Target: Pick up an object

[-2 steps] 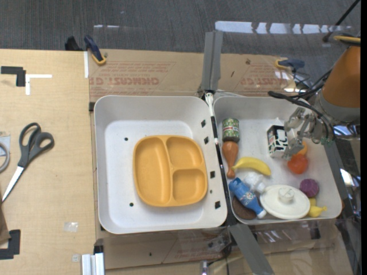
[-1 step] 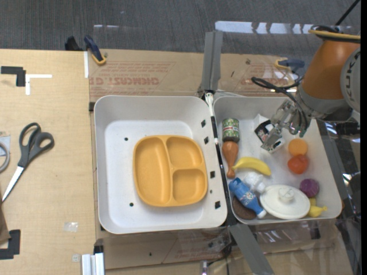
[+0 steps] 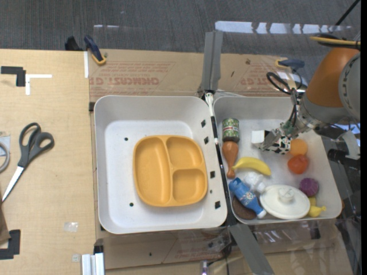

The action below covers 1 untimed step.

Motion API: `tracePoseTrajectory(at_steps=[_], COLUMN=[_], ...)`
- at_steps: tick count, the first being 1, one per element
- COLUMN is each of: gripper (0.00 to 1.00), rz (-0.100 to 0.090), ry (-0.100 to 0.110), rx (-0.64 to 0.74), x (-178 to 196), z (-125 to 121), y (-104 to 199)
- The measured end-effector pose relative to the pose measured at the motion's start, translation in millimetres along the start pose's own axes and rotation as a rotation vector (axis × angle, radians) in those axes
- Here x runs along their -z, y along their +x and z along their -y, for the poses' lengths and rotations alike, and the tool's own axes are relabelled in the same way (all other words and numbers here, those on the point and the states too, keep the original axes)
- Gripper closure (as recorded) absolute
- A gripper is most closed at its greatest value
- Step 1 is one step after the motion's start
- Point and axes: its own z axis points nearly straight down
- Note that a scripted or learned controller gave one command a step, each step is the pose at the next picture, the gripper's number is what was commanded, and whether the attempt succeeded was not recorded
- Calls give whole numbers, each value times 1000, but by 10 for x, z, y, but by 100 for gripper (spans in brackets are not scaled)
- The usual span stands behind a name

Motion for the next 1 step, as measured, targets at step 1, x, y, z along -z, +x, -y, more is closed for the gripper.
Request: tracePoseTrajectory(at_steps=[1], gripper=[100], rz=[3], ry=[0], rx=[4], x=[95], z=[-11], y=[1])
